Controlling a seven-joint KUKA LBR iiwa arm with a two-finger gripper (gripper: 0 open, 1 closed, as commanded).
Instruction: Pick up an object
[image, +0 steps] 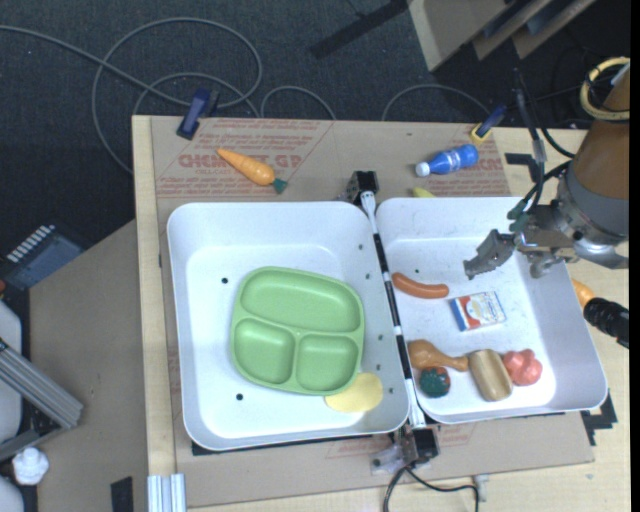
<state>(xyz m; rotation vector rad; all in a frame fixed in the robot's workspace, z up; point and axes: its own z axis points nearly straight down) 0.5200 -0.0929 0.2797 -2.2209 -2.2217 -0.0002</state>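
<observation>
My gripper (515, 262) hangs over the upper part of the right bin (440, 215), open, with nothing between its fingers (487, 256). Below and left of it lies an orange-red sausage (420, 288). A small blue and white box (477, 311) lies just below the gripper. Along the bin's front edge sit a drumstick (435, 355), a dark green ball (434, 381), a tan bread loaf (490, 374) and a pink fruit (522, 367).
The left bin (200, 250) holds a green divided plate (297, 330) and a pale yellow piece (353, 396). On the bench behind the bins lie a carrot (250, 166) and a blue bottle (448, 160). A black divider clip (363, 186) joins the bins.
</observation>
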